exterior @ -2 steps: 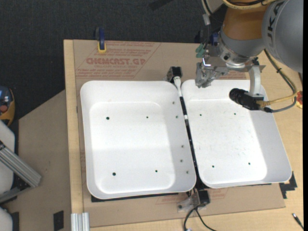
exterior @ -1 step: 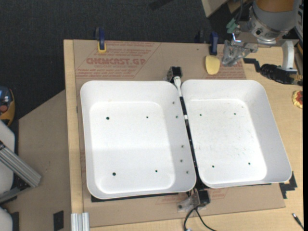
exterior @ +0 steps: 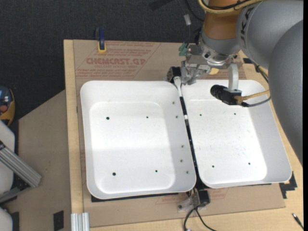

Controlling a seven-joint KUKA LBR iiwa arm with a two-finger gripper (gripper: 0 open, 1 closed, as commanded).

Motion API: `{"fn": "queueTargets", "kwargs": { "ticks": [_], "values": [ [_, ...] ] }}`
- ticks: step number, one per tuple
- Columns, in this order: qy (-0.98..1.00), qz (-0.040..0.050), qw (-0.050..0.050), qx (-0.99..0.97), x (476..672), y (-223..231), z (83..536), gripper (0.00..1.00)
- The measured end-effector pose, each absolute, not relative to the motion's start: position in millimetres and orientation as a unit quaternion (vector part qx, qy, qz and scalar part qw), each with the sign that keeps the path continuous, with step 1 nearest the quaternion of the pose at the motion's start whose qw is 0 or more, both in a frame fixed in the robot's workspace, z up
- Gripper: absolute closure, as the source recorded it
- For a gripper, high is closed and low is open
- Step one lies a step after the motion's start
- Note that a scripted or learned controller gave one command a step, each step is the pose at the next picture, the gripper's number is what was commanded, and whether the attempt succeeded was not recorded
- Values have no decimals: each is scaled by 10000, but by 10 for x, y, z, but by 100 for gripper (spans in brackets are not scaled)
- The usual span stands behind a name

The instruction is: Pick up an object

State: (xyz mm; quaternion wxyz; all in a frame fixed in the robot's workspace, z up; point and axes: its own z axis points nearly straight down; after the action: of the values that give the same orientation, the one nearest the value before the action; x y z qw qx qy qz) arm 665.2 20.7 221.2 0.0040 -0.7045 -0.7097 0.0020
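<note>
The object's place cannot be told. Past the left bin (exterior: 87,138), it may be hidden under the gripper (exterior: 189,76) at upper centre, whose grip state cannot be told. A target should be confirmed before the right bin (exterior: 231,148) is entered.

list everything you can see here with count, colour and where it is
left bin: 1, white, on the board
right bin: 1, white, beside the left bin, edges meeting
dots: 8, black, four on each bin floor
board: 1, brown with red print, under both bins
clamp: 1, blue and yellow, board's far left corner
rail: 1, silver, off the board at lower left
cable: 1, black, at the board's near edge
arm: 1, grey with orange band, from the right
tool: 1, at the far end of the seam between the bins
</note>
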Motion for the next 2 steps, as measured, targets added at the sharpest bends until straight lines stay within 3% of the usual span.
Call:
{"fn": "queueTargets", "kwargs": {
  "ticks": [1,2],
  "values": [
    [-7095,-51,-37,-7047,6676,769,3221,100],
    [-7089,25,30,-7053,6585,1357,2534,100]
  ]
}}
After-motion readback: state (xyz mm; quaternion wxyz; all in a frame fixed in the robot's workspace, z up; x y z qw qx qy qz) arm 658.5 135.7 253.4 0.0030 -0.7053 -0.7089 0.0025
